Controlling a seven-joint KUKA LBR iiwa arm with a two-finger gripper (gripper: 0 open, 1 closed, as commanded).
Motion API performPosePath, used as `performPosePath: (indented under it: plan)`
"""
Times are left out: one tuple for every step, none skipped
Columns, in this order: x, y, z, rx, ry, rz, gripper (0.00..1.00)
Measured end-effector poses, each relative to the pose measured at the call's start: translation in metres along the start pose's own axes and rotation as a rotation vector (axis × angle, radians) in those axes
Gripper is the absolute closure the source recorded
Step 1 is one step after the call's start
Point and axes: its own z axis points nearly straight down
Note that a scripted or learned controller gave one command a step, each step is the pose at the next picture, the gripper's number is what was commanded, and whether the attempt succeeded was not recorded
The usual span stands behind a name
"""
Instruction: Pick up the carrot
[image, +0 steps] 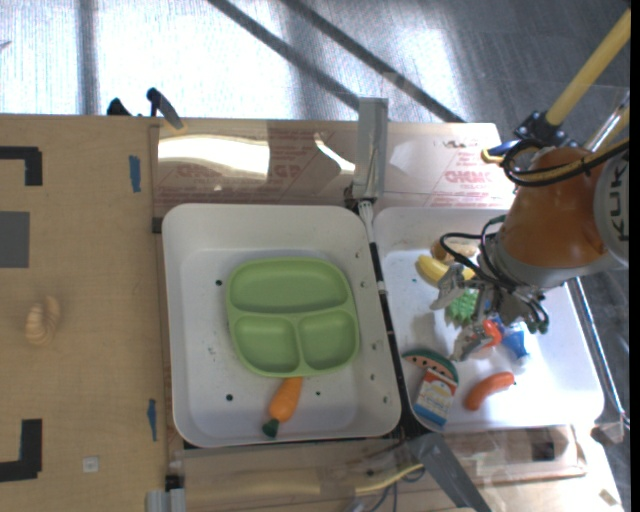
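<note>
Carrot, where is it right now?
The small orange carrot with a green top lies in the left white bin, just below the green three-part plastic plate, near the bin's front edge.

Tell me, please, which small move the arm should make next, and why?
Probably travel left across the divider: the gripper hangs over the right bin among other toys, while the carrot lies in the left bin, just below the green plate.

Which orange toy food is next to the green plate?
The carrot. It lies in the left bin, just below the green plate, with a green tip. The other orange piece, a sausage, lies in the right bin.
</note>
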Motion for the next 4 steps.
performPosePath:
  plan:
    - [-0.06,0.008,0.014,-0.003,0.001,-0.125,0.0]
    - [-0.002,0.042,-0.087,-0.003,-0.001,-0.293,0.0]
    - [-0.023,-0.001,0.005,-0.01,0.017,-0.258,0.0]
    - [-0.046,-0.023,0.014,-0.003,0.0,-0.266,0.0]
